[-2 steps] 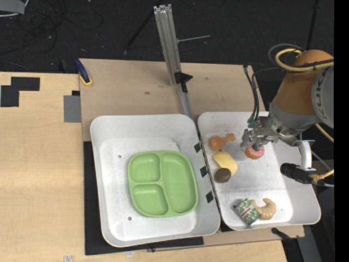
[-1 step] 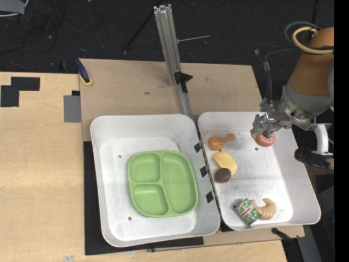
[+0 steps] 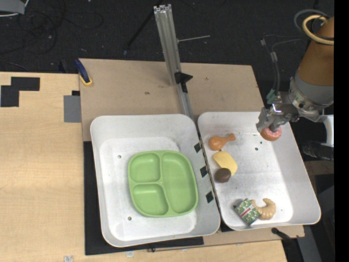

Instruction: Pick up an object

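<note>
The right bin [image 3: 283, 201] has open floor through its middle and along its right wall. Obstacles sit along its left side: an orange drumstick-shaped toy [image 3: 221, 141], a yellow piece [image 3: 226, 161] touching a dark brown ball [image 3: 222, 174]. Near the front edge a green packet [image 3: 246, 211] lies against a tan croissant-shaped toy [image 3: 266, 208]. The tool [image 3: 271, 125] occupies the far right corner, over a pink round thing [image 3: 271, 134]. In the left bin [image 3: 109, 146], a green divided tray [image 3: 162, 183] fills the centre, leaving bare margins. A metal post [image 3: 170, 53] rises behind the bins.
</note>
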`<state>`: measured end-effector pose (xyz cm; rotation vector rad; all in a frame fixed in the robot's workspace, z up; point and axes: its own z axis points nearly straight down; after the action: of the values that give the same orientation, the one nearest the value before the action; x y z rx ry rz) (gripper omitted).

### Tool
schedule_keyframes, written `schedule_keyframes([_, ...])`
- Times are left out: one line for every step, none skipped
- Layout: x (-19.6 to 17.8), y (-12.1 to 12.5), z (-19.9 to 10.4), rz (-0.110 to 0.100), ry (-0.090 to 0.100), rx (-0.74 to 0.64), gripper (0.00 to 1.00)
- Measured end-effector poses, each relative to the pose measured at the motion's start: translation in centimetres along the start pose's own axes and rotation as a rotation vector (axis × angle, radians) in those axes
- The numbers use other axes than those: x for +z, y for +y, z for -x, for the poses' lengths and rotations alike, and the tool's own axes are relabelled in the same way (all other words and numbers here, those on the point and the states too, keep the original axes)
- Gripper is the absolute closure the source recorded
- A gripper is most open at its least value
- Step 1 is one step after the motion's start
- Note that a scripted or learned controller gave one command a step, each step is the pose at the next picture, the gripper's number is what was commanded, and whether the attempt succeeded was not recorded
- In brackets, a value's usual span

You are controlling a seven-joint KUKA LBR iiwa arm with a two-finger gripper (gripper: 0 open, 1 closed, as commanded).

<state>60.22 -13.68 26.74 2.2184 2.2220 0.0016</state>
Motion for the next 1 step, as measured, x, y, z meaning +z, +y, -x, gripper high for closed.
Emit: schedule_keyframes([1.47, -0.77, -5.85, -0.007, 0.003, -0.004, 1.00])
